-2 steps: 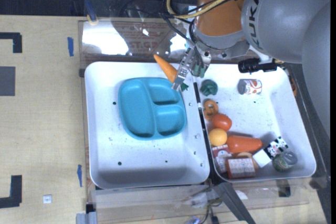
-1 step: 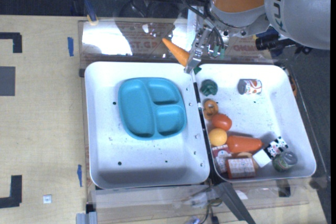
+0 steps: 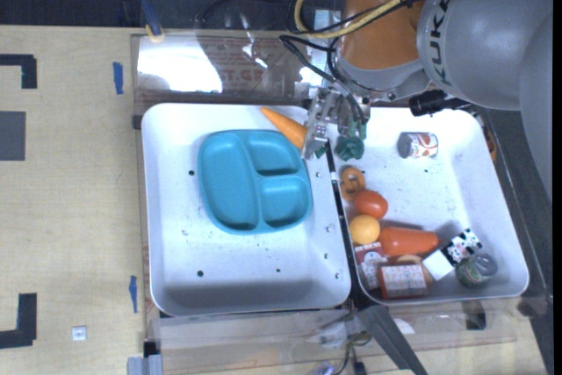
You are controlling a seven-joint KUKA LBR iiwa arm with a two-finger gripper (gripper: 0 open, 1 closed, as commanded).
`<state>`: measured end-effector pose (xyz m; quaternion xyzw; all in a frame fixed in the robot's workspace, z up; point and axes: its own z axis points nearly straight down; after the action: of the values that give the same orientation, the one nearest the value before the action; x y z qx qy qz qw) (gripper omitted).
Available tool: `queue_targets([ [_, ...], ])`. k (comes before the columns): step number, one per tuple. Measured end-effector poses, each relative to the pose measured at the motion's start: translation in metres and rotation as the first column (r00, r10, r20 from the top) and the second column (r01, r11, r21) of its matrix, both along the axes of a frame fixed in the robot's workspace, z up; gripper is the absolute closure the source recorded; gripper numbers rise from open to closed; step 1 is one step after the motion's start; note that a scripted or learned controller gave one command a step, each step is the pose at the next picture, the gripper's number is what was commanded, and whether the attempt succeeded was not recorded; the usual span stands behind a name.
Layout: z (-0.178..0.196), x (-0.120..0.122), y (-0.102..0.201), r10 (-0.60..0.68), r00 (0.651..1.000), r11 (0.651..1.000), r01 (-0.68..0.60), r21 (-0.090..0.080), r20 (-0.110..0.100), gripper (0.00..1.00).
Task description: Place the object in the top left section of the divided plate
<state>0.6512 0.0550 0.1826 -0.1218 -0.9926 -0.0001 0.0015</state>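
A blue divided plate (image 3: 255,180) lies in the left bin (image 3: 176,259). Its two smaller sections face the right bin and its large section lies to the left. An orange carrot (image 3: 285,126) rests just off the plate's upper right corner. My gripper (image 3: 335,134) hangs over the wall between the two bins, beside the carrot's thick end. A small dark green object (image 3: 352,140) sits right at the gripper's tip, over the top left corner of the right bin (image 3: 500,215). Whether the gripper holds it is unclear.
The right bin holds a small can (image 3: 418,145), an orange fruit (image 3: 352,181), a tomato (image 3: 370,205), a yellow ball (image 3: 363,229), a red pepper (image 3: 407,240), a carton (image 3: 402,278) and a dark lid (image 3: 478,269). The arm's grey and orange body (image 3: 413,13) overhangs the back.
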Motion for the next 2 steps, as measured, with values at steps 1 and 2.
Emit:
queue_targets([
  [1, 0.023, 0.004, 0.071, -0.143, 0.99, 0.99, 0.143, 0.004, 0.011, 1.0],
  [2, -0.052, 0.006, 0.055, -0.026, 1.0, 1.0, 0.026, -0.001, -0.001, 1.0],
])
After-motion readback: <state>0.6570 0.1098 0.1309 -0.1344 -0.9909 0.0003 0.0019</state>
